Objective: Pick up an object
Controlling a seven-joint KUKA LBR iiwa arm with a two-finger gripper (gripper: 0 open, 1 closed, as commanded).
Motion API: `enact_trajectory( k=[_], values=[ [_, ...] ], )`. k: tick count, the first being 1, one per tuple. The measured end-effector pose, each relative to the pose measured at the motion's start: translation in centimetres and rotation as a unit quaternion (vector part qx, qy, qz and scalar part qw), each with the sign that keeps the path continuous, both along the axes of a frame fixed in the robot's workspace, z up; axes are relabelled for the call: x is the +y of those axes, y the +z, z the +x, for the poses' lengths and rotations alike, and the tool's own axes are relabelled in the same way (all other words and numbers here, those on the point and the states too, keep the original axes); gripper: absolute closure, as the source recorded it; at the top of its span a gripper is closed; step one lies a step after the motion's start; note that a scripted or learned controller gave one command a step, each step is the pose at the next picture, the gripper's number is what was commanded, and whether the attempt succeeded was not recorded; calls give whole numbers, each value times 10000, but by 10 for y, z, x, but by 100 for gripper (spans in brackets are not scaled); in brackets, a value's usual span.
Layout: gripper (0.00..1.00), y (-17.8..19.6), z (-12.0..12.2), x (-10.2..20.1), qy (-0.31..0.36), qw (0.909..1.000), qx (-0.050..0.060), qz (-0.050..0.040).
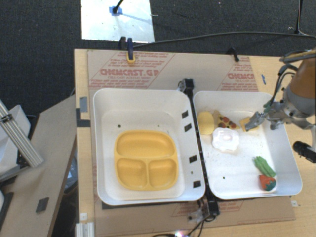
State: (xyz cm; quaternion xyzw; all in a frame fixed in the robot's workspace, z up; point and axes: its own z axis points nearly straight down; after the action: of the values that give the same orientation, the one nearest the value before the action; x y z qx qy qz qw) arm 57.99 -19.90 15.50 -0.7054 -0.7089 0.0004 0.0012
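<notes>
Currently: pick not yet made | tool (253, 122) low over the upper part of the right bin (289, 154), beside a yellow piece (245, 120); you cannot tell its opening, nothing seen held | candidates lie in that bin: white lump (225, 139), yellow lemon-like item (206, 122), carrot toy (265, 174) | left bin (106, 110) holds 1 yellow tray (146, 159) | remaining: grasp and lift.

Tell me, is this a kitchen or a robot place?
Probably a robot lab, not a kitchen. A robot arm reaches over two white bins clamped to a bench, and the food, like the carrot, looks like toys beside a yellow tray.
</notes>
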Motion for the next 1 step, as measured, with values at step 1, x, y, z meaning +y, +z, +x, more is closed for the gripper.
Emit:
enact_trajectory(
  k=[1],
  values=[
    [0,-57,-7,8,-13,10000,9,4]
  ],
)
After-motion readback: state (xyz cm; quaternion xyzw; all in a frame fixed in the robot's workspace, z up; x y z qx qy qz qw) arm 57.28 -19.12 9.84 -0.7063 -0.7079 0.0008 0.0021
